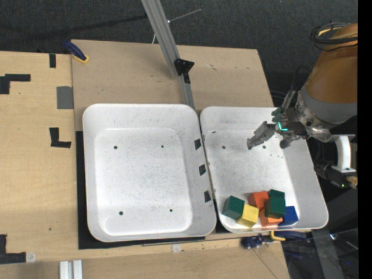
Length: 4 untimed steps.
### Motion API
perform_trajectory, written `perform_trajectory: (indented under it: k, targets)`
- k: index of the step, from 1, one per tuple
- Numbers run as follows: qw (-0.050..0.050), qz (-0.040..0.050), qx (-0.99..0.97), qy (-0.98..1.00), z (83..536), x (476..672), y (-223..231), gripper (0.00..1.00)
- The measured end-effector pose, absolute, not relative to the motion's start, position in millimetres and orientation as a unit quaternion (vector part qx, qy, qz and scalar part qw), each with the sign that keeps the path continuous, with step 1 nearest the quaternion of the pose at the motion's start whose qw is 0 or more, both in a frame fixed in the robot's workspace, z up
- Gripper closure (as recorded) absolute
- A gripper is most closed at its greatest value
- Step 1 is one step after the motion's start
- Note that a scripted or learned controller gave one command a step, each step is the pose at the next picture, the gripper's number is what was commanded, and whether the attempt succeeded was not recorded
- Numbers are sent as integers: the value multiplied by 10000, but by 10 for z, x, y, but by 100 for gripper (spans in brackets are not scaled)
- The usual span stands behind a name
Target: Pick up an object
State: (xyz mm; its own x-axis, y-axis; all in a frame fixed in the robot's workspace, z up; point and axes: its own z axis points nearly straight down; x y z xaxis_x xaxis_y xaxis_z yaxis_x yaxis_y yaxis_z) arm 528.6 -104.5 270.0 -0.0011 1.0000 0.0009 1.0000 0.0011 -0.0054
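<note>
Several small blocks (260,208) piled in right bin (232,127) near corner; end effector (268,133) well apart, aperture can't tell. Prob light, rigid; grip yellow block (250,214) across flat sides.

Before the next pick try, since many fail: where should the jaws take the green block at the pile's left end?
Probably from above, across the green block's two side faces that look bare. Its left side is open bin floor; the yellow block crowds its right, so the gripper should avoid that side.
</note>
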Motion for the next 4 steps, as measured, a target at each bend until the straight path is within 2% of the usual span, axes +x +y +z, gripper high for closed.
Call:
perform_trajectory:
  k: [1, 2, 3, 4]
  targets:
    - [7, 3, -7063, -7079, 2721, 5292, -1046, 0]
    - [22, 26, -7073, -7069, 2220, 5276, -1140, 0]
    - [25, 23, -7067, -7075, 1739, 5346, -1124, 0]
    - [28, 24, -7069, -7073, 1298, 5304, -1148, 0]
